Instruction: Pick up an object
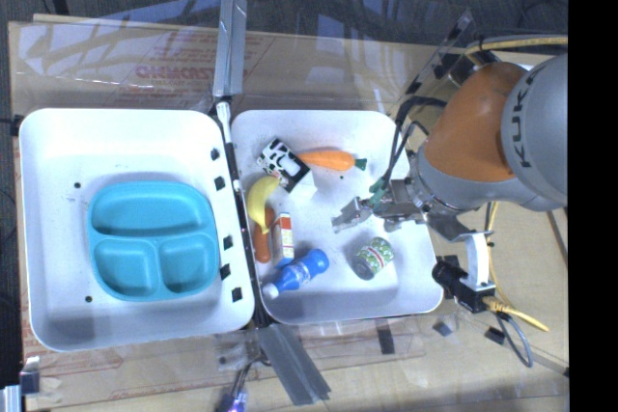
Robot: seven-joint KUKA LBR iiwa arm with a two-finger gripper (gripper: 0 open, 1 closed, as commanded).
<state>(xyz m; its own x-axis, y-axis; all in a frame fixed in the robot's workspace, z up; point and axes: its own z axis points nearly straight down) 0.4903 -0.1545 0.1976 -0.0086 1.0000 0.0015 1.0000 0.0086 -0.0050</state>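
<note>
The big grey arm (502, 145) with the orange band reaches in from the right and bends down over the right bin (410, 289). The left bin (43, 207) sits just beside it and holds a blue tray (152, 241) with three parts. All the small things to pick from lie in the right bin. A yellow banana (261, 200) lies near the wall between the bins, with a thin red and white packet (285, 236) just beside it. A blue bottle (297, 272) lies on its side near the front. An orange carrot (326, 159) lies near the back, next to a small black and white toy (282, 162). A little round green and white can (373, 257) lies near the front right. The gripper (350, 214) hangs low over the bare white floor in the middle of the bin, between the carrot and the can. Its fingers look a bit apart, and I see nothing between them, so it holds nothing. To do this step well, I think it should move right over one thing, such as the can close by, and go straight down with a finger on each side. It should squeeze only when the thing is in the middle. The can is round, so it may roll away if bumped.
</note>
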